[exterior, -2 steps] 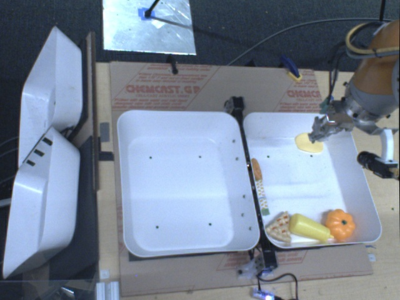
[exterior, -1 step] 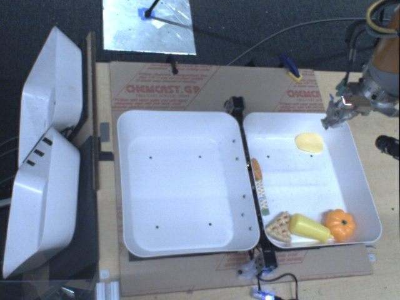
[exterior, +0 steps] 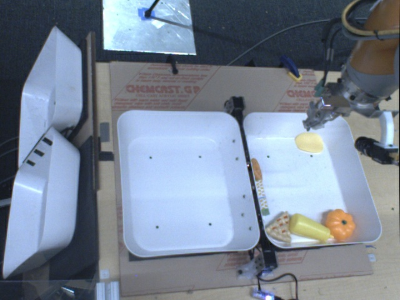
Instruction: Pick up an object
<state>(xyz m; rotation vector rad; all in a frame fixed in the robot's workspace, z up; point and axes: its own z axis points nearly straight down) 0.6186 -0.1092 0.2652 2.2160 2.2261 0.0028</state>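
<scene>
the two white bins sit side by side on the bench: the left bin [exterior: 181, 180] and the right bin [exterior: 350, 180], which holds everything loose. the arm [exterior: 375, 61] comes in from the right edge, and its gripper [exterior: 314, 120] hangs at the far rim of the right bin, just above and very near a pale yellow disc [exterior: 309, 142]. nothing is visible between the tips, and whether the hand is released or clenched cannot be told at this size.

the disc looks like the likeliest target. it lies flat on the bin floor near the far wall, apart from the other things. it is a wide oval with its long axis running roughly left to right across the view, and it has no clear front or pointing end.

the risk, as a judgement: the disc is flat and low, so the tips may slide over it or push it against the wall instead of closing round it.

along the near edge lie a yellow pepper [exterior: 309, 227], an orange pumpkin [exterior: 340, 224], a pizza slice [exterior: 279, 227], and a thin strip [exterior: 259, 183] by the divider.
</scene>
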